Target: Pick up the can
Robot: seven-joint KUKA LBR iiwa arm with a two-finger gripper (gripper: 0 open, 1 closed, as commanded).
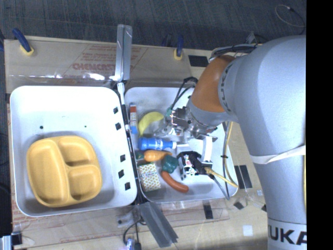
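Blue can (155, 143) is lying ungrasped in the right-hand bin (200, 191); pincer (179, 125) is hanging just beside it, opening indiscernible; the lift is still pending.

Can (156, 143) in right bin (153, 100)

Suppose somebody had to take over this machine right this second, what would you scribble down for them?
The gripper is low in the right bin, just right of the blue can; whether it grips it cannot be seen.
The blue can lies on its side between a yellow fruit and a carrot.
Done: the arm has reached the can.
Left: grasp it and lift it clear.
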